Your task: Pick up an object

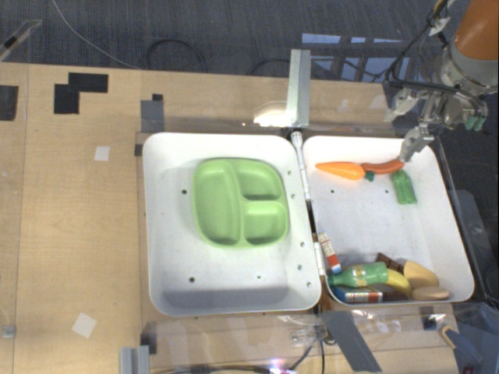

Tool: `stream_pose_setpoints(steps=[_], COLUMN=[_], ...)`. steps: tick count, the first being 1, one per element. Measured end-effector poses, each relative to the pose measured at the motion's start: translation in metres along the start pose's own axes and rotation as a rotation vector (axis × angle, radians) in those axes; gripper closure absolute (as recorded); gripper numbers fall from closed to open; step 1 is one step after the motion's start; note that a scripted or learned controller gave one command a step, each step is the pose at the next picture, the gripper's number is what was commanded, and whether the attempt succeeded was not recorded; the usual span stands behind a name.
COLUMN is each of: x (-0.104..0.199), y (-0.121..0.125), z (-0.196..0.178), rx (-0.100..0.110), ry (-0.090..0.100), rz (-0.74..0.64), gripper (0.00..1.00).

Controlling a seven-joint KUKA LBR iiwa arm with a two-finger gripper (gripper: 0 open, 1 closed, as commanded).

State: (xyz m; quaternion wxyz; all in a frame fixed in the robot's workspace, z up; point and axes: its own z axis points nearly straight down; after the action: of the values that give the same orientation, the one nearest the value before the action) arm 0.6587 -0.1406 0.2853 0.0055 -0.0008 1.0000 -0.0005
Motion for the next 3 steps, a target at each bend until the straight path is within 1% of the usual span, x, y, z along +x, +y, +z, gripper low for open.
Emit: stream_pose_setpoints(steps=[1,2,3], x=[-0.006,-0.009,0.007], y=[-0.044,-0.035,-0.048], z=[0.179,0.198,0.196], rx=[-0.005,-0.001,0.001], ry=[0.015,0.007,-0.002], rz=[-0.132,-0.119,-0.432], gripper=[0.0,0.0,0.0])
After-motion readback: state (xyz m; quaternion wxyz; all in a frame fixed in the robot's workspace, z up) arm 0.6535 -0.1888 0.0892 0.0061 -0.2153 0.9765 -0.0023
